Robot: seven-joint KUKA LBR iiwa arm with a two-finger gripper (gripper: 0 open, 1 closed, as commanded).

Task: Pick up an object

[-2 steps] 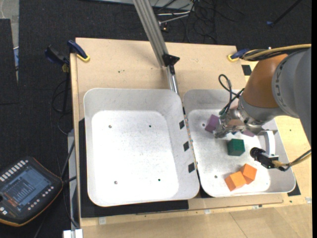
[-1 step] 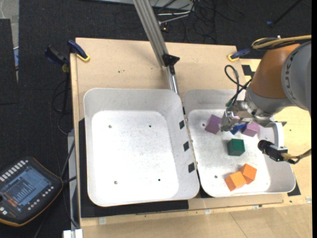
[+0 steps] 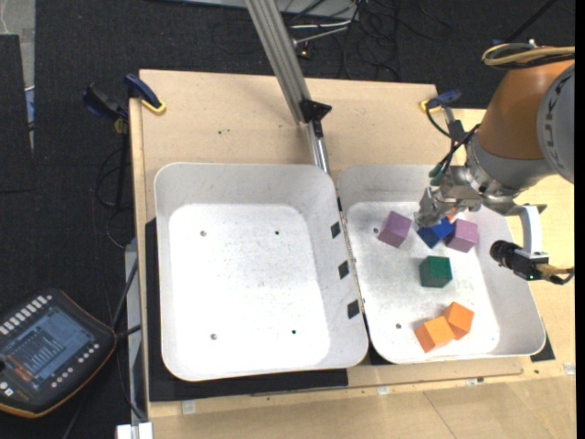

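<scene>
From the overhead camera, the grey arm with its orange band (image 3: 521, 108) is reaching in from the right, and its upper part is being cut off by the picture's edge. The hand (image 3: 437, 216) is hanging low over the far part of the right shallow white bin (image 3: 512, 337), and its bulk is covering part of a small blue block (image 3: 435, 234), so that block's full shape is hard to make out. Whether the hand is open, closed or gripping anything cannot be told from this angle.

The blue block is lying just under the hand, between a light purple cube (image 3: 395, 229) on its left and a second purple cube (image 3: 464, 236) touching it on the right. The left purple cube is sitting turned at a slant to the bin walls. A dark green cube (image 3: 436, 271) is resting nearer, apart from them. Two orange cubes (image 3: 445, 326) are sitting together at the near side.

The left shallow white bin (image 3: 174, 245) is sitting beside it on the pale wooden worktop (image 3: 228, 117).
</scene>
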